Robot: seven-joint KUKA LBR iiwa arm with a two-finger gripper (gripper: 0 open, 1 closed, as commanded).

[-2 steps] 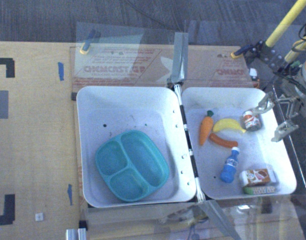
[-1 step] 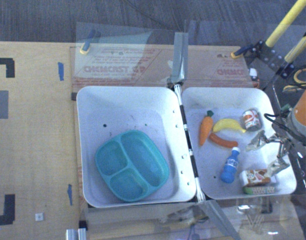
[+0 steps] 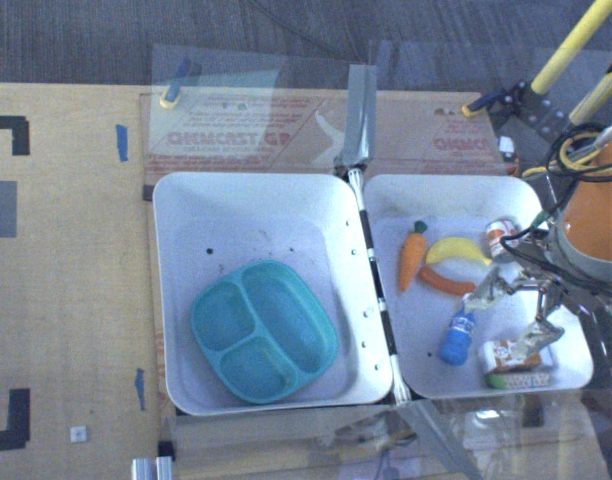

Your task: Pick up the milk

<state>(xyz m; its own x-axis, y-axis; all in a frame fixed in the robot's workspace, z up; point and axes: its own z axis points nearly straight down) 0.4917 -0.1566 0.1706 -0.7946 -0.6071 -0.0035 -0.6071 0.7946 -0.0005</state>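
The milk point(image 3: 514, 354), a small white carton with red print, lies on its side near the front right corner of the right bin point(image 3: 426, 200). My gripper point(image 3: 512, 314) hovers just above and to the left of it, open. One finger point(image 3: 483, 295) reaches toward the cap of a blue bottle point(image 3: 455, 341). The other finger point(image 3: 540, 330) hangs over the carton's upper right end. Nothing sits between the fingers. The arm's orange band point(image 3: 592, 216) is at the right edge.
Also in the right bin are a carrot point(image 3: 412, 255), a banana point(image 3: 458, 251), a red sausage point(image 3: 446, 282), a small can point(image 3: 499, 234) and a green piece point(image 3: 516, 378) below the carton. The left bin point(image 3: 186, 208) holds a teal divided plate point(image 3: 264, 329).
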